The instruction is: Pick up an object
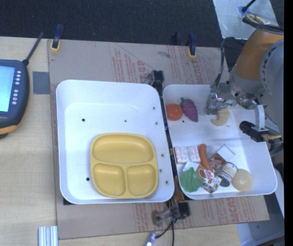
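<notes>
Overhead, the metal gripper [217,105] hangs just above a pale round biscuit-like piece [220,118]; its opening is unclear.

My arm [269,70] is grey with a broad orange band [254,55] above the wrist. A thin dark cable [221,68] runs down to the small metallic gripper [215,104], and a black fitting [253,129] sits alongside.
</notes>
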Available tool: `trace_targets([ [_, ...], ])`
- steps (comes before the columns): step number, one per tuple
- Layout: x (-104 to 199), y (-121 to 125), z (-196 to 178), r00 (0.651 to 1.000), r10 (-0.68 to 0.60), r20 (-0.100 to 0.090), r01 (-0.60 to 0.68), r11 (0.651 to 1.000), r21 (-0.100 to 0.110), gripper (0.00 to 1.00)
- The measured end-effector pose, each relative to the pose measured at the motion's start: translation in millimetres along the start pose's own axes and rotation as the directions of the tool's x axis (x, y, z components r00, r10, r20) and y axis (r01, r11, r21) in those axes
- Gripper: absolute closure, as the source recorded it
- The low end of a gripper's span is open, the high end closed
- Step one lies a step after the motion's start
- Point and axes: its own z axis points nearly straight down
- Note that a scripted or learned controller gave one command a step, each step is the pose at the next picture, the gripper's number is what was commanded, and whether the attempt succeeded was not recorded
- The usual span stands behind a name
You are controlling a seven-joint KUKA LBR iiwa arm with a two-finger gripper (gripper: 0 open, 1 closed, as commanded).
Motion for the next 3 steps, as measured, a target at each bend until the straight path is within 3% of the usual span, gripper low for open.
trace_targets([
  [1,-44,-72,-28,1.0,0.001,0.0,-0.001,1.0,0.0,0.0],
  [2,-22,0,-3,1.0,0.0,0.002,0.0,1.0,0.002,0.0],
  [3,-43,0,-92,1.0,0.0,0.001,0.0,1.0,-0.003,0.0],
])
